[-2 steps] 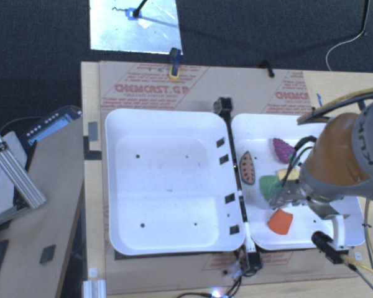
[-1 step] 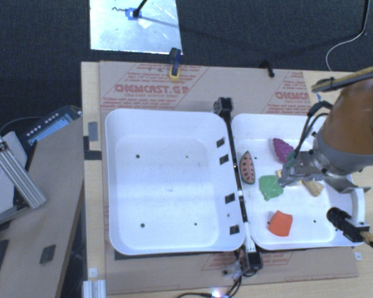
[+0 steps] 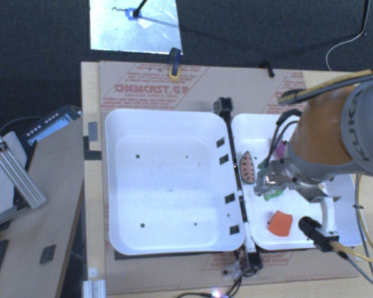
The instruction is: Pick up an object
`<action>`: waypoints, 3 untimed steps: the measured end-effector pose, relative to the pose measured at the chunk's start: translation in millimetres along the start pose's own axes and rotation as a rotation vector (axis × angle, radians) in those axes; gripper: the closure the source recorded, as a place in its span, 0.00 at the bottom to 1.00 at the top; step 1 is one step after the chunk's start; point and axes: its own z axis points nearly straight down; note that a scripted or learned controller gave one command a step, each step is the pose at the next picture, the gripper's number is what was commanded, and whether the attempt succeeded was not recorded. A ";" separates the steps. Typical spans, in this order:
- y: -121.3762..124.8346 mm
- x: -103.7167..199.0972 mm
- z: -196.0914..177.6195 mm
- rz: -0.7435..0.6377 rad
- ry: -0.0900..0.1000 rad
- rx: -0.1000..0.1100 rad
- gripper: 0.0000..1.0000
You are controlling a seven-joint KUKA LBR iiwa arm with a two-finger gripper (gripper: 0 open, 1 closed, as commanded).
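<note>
My end effector [image 3: 268,182] sits low over the right bin [image 3: 255,126], near its left wall, and from here I can't tell how it is set or whether anything is in it; the arm's grey and orange wrist [image 3: 326,135] covers most of it. A green object [image 3: 274,194] shows just under it, possibly touching, though the view is too cluttered to be sure. Just to its left a watermelon-slice piece [image 3: 247,167] lies against the wall between the bins. Below, an orange block [image 3: 280,223] rests on the bin floor, apart from the end effector. On the arm's grey link I read "KUKA" [image 3: 352,135] running sideways. The left bin [image 3: 121,166] lies beside it. On the brown board [image 3: 248,82] covering the worktop, red lettering reads "CHEMCAST GP" [image 3: 150,89].
</note>
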 end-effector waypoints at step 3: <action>58.5 9.6 -84.5 0.011 -0.003 -0.001 1.00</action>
